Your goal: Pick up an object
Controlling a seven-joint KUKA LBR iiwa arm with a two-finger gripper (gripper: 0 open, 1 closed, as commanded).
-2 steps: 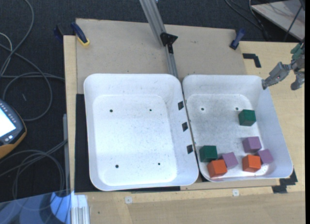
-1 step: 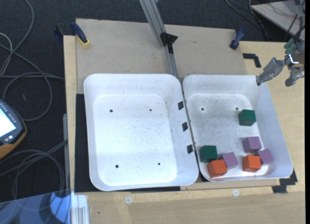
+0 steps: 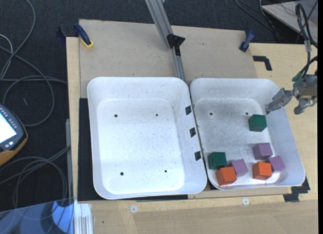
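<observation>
A: The hand (image 3: 288,103) hangs over the right bin's (image 3: 227,94) far right rim, its two fingers spread and nothing between them.

B: Probably staged for the green block (image 3: 257,123) just beside it, which sits clear of the rest. The blocks crowded into the near corner offer less finger room, though the slant makes those gaps hard to judge.
</observation>
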